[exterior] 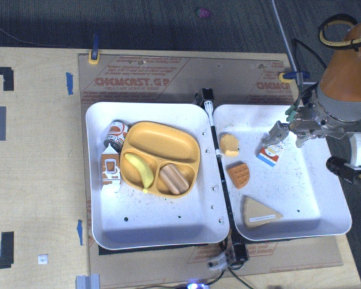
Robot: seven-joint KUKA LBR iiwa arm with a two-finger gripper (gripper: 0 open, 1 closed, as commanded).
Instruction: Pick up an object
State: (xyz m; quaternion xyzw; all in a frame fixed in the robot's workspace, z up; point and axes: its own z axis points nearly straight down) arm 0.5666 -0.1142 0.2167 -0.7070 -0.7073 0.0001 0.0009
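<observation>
The gripper [281, 132] hangs over the right bin [325, 215], up near its far side, with the orange-banded arm [343, 71] reaching in from the right. Just below the fingers sits a small red, white and blue card [269, 156], the nearest candidate for a pick. Are the jaws open or closed? At this slant it looks as if they stand slightly apart with nothing between them, but I can't tell for sure.

Other options in the same bin: a pale yellow chunk [229, 143], a waffle-like orange piece [239, 173] and a tan wedge [260, 213] near the front. Across in the left bin [108, 221], the yellow divided plate [162, 140] holds a banana [142, 170] and a sausage [174, 178].

To do this well: centre over the card, come straight down, and close low, since a flat item slips away easily.
</observation>
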